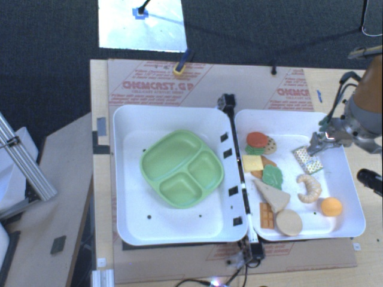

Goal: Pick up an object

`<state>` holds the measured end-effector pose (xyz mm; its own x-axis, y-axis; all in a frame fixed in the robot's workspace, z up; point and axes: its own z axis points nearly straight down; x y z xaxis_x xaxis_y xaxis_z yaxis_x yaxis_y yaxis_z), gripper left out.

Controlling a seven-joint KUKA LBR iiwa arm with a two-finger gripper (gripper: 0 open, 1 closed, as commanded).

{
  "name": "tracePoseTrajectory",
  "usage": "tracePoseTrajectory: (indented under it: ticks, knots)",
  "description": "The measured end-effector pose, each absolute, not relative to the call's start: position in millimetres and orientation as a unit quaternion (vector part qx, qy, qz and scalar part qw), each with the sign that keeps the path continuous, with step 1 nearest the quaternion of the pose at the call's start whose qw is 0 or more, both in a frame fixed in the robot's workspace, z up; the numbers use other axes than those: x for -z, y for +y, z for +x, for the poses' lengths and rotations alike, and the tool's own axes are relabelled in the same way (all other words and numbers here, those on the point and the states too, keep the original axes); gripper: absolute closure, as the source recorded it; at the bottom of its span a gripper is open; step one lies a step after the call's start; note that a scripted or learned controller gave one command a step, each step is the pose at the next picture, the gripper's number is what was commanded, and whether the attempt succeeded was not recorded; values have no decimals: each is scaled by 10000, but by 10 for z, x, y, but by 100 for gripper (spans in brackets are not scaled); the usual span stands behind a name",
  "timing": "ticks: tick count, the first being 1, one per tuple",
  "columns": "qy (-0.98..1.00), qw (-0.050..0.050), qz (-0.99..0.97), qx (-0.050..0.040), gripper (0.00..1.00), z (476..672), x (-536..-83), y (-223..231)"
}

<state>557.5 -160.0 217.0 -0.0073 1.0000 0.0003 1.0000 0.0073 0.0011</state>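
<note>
Reaching in from the right, the arm (366,109) hangs its gripper (317,143) above the right bin (353,187); finger state unclear.

I see the hand (317,142) over the right bin (353,187) above a patterned packet (307,159), with a croissant (310,188) and orange ball (331,206) nearby, and a green divided tray (181,168) in the left bin (128,160).

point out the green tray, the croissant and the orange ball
green tray (182,168), camera view, on the ridge where its three compartments meet
croissant (310,188), camera view, on the middle of its curved body
orange ball (331,206), camera view, on the centre of its top surface
</note>
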Motion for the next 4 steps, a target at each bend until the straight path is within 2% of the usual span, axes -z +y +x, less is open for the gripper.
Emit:
tracePoseTrajectory:
  ticks: [1,2,4]
  knots:
    - [7100,3,7042,-8,100,5658,-2166,-1127]
    - [7099,3,7043,-7,100,5642,-2130,-681]
    - [7104,1,7038,-12,100,5559,-2358,374]
